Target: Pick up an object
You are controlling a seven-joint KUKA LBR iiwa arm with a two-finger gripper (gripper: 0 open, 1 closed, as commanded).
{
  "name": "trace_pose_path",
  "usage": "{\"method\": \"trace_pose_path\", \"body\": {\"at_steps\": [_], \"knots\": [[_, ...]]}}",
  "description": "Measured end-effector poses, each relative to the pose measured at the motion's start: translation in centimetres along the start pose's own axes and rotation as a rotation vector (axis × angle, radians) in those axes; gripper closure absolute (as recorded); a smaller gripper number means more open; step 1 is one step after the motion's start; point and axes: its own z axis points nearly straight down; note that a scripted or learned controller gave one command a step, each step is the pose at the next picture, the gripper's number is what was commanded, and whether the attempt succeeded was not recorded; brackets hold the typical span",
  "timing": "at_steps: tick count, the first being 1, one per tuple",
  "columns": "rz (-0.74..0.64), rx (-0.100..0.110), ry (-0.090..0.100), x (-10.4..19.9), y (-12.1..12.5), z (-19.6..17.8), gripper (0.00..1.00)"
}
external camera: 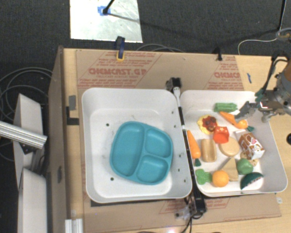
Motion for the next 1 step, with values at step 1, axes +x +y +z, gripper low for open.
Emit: {"method": "trace_pose_path", "body": {"at_steps": [1], "knots": [[-0.004, 0.012, 0.004, 1.81, 4.06, 15.83, 0.0]]}}
